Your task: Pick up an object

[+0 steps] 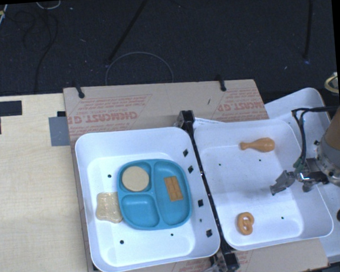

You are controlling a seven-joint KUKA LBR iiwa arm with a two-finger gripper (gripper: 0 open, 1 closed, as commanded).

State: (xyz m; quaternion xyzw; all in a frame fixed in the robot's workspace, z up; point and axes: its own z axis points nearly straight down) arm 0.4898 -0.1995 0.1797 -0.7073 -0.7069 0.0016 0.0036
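where the arm reaches in from the right, its hand hangs over the right edge of the right bin, with grey fingers pointing left toward the bin's floor; whether they are spread or pressed together cannot be told, and nothing shows between them. the right bin holds two things: a drumstick-shaped toy at its far side, lying flat with the thin end to the left, and a pretzel-shaped toy at its near side. both lie well apart from the hand and from each other. the left bin holds a blue divided tray; a round tan biscuit rests in the tray's far left compartment and a brown rectangular wafer in its right compartment. a pale, bread-like slice lies on the bin floor, touching the tray's left edge. both bins sit side by side on a cardboard sheet on the desk.
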